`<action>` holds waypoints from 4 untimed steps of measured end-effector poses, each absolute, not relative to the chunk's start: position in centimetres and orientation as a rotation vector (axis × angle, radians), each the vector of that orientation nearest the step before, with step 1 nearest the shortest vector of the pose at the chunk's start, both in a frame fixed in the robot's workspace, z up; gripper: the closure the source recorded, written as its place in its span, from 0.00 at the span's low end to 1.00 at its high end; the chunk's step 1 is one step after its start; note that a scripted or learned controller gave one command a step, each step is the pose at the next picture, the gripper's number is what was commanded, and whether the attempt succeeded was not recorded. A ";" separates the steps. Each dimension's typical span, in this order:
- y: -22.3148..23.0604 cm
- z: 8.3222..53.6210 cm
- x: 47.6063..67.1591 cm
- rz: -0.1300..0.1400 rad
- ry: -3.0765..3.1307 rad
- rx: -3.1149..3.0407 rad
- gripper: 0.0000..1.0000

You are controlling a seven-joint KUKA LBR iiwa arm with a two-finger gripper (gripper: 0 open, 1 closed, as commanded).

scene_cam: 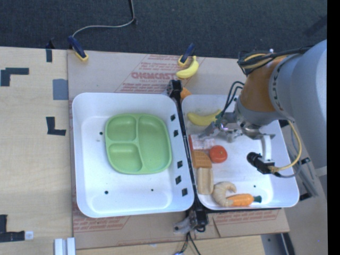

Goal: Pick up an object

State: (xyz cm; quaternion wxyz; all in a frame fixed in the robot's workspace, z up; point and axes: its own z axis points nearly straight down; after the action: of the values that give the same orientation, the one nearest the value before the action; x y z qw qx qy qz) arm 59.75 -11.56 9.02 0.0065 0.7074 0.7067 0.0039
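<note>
The right bin (pixel 281 193) holds several toy foods. A yellow banana (pixel 201 118) lies at its far left, a red tomato (pixel 218 154) near the middle, and a brown cracker (pixel 201 159) beside it. A tan bread stick (pixel 204 180), a pale croissant (pixel 223 191) and an orange carrot (pixel 242 199) lie along the near side. My gripper (pixel 219 127) hangs low over the bin, just right of the banana and above the tomato. Nothing is visibly held in it.
A green divided plate (pixel 139 144) sits in the left bin (pixel 85 158). A black divider (pixel 180 142) runs between the bins. Yellow clamps (pixel 187 68) sit on the cardboard behind. A black cable fitting (pixel 260 162) hangs off the arm over the right bin.
</note>
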 end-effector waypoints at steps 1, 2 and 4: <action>-9.7 8.5 66.4 0.002 2.222 2.217 0.00; -10.2 8.5 66.8 -0.002 2.225 2.220 0.00; -10.2 9.2 66.5 -0.019 2.233 2.225 1.00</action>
State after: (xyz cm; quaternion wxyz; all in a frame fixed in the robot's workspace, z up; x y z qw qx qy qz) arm 66.54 -10.23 9.25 -0.0054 0.7058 0.7083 -0.0059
